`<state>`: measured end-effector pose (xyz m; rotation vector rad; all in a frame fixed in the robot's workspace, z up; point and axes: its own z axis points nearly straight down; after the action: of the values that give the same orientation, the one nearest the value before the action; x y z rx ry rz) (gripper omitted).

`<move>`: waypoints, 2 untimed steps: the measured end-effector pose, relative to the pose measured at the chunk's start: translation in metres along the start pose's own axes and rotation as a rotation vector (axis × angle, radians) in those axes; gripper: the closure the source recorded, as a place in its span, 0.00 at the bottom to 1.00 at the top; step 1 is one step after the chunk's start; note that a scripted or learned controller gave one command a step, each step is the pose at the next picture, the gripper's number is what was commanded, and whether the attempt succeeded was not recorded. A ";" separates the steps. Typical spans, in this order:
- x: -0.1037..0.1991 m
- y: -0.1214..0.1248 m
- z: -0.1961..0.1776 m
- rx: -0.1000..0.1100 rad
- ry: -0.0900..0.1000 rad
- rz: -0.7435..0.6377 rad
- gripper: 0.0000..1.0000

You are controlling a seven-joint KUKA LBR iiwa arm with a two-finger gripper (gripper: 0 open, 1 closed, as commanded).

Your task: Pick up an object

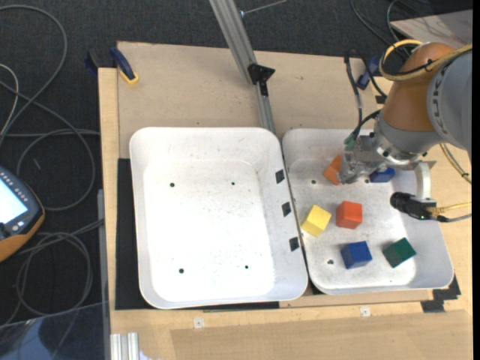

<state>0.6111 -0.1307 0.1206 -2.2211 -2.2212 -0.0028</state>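
While the hand [352, 172] hangs low beside an orange block [332, 172], its grip state can't be told

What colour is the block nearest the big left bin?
Yellow, seen in the camera view.

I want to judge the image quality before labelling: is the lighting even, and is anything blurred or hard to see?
In the camera view, the light is soft and even, with faint shadows beside the yellow block and the blue block; the left bin shows no strong glare; the hand looks slightly blurred, and it partly hides an orange object.
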 end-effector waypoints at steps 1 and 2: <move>-0.003 0.003 -0.065 -0.008 -0.003 -0.001 1.00; -0.002 0.004 -0.101 -0.005 -0.003 -0.001 1.00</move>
<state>0.6155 -0.1332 0.2217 -2.2233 -2.2267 -0.0055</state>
